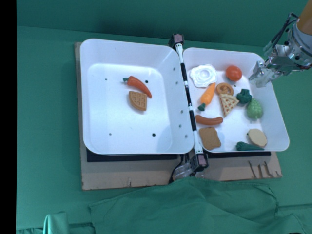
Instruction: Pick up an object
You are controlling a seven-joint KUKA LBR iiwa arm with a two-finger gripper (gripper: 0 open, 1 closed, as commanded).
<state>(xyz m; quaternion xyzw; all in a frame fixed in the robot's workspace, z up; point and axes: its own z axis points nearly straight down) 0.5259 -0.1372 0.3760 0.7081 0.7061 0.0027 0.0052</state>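
My gripper (261, 77) hangs over the right rim of the right bin (278, 116), near its far corner, with nothing visible between its fingers. Toy foods lie in that bin: a fried egg (203, 75), a tomato (234, 73), a carrot (207, 95), a round pretzel-like piece (224, 88), a waffle wedge (227, 103), dark broccoli (243, 96), a pale green vegetable (254, 109), a sausage (209, 120), a bread slice (210, 138) and a drumstick-like piece (253, 139). The left bin (97, 130) holds a red chilli (138, 85) and a round waffle (138, 101).
A black and white divider (187, 96) runs between the two bins. Both bins rest on a cardboard sheet (122, 182) on green cloth. A fold of green cloth (195, 206) bulges up in front of the bench.
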